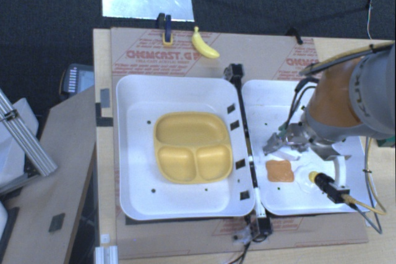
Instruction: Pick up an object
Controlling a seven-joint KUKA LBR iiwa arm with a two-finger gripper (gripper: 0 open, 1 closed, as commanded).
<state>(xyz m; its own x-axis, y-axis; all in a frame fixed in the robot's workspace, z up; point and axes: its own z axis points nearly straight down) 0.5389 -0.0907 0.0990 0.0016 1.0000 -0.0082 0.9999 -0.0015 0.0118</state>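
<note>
From my seat the jaws (pixel 276 144) sit low in the right bin (pixel 260 102), a grey cluster just above and left of the orange-brown flat square (pixel 280 171), and I cannot tell from this slant how far they stand apart or whether anything is between them; I see nothing clearly gripped. The square lies flat on the bin floor, near the divider side, just below the tool tip. To do this step well I would centre the tool over the square before descending, since a thin flat piece gives little edge to pinch; I judge that coming down on one edge, with the fingers straddling it, beats a blind press on the middle. A black-and-yellow fitting (pixel 326 184) on the arm hangs close by, so I would watch for it. Counting outward: one flat square in the right bin, one yellow three-compartment tray (pixel 192 146) in the left bin (pixel 133 133), one toy banana (pixel 205 46) on the worktop (pixel 260 49) behind the bins, two bins, one arm (pixel 346 96).
</note>
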